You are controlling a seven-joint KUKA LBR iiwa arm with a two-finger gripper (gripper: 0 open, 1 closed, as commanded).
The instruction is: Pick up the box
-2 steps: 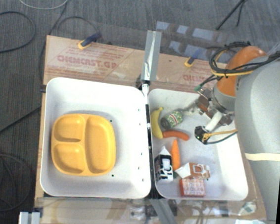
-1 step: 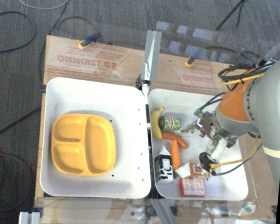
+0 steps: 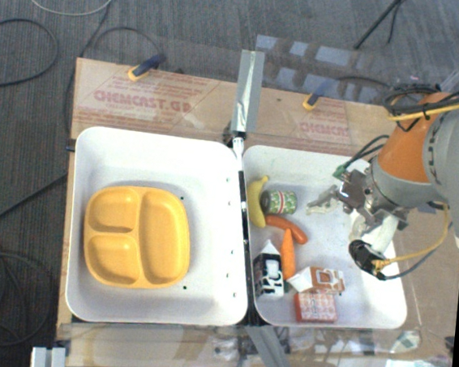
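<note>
A red box (image 3: 315,306) lies flat near the front edge of the right bin (image 3: 388,305). A smaller orange-and-white box (image 3: 327,279) lies just behind it, touching it. A black-and-white carton (image 3: 268,274) stands at the bin's front left. My gripper (image 3: 324,201) hangs over the back middle of the right bin, just right of the green can (image 3: 280,202). It is well behind the boxes and apart from them. Its tip looks small and dim.
A banana (image 3: 256,200) lies along the right bin's left wall, and two carrots (image 3: 288,240) lie in the middle. The left bin (image 3: 135,148) holds a yellow divided plate (image 3: 137,236). The arm's cables (image 3: 368,258) loop over the right bin's right side.
</note>
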